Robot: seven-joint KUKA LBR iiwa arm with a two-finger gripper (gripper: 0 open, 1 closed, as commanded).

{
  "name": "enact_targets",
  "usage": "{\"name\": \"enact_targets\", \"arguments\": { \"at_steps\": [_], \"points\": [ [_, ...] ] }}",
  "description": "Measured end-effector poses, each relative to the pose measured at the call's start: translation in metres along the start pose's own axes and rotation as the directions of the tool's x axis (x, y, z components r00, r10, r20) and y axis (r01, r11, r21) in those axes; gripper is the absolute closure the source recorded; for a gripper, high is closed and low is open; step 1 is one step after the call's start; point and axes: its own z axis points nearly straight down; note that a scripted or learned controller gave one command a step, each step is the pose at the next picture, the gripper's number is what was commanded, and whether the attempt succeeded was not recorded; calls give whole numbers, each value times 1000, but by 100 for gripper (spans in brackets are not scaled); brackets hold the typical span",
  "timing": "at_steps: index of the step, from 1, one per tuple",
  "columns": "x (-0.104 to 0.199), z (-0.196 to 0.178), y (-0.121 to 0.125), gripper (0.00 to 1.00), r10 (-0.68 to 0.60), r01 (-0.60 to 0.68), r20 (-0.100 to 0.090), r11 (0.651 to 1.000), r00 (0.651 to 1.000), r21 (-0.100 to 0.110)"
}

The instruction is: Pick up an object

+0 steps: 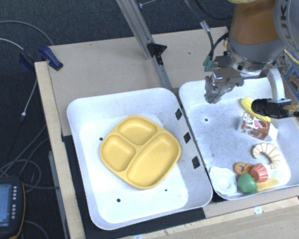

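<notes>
In the left white bin (pixel 87 154) we see a yellow plastic plate with three compartments (pixel 140 151), lying flat near the bin's middle and turned at a slant.

The right white bin (pixel 220 138) carries the small items. At its near edge sits a small white cup (pixel 222 178), just beside a green ball-shaped toy (pixel 247 184), a red ridged piece (pixel 259 172) and an orange ring-shaped piece (pixel 240 167), all crowded together. Slightly farther back lies a tan and white ring-shaped toy (pixel 267 154). Toward the right edge we see a brown and white packet (pixel 254 125), touching a yellow banana-shaped toy (pixel 248 105) behind it.

The grey two-finger gripper (pixel 213 97) hangs over the far left corner of the right bin, well apart from these items. We cannot tell whether it is spread or closed; nothing shows between its tips.
</notes>
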Motion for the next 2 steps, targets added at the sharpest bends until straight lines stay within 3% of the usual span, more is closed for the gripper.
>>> {"name": "enact_targets", "arguments": {
  "at_steps": [2],
  "points": [
    [119,30,14,100,0,0,0,1000,1000,-1]
  ]
}}
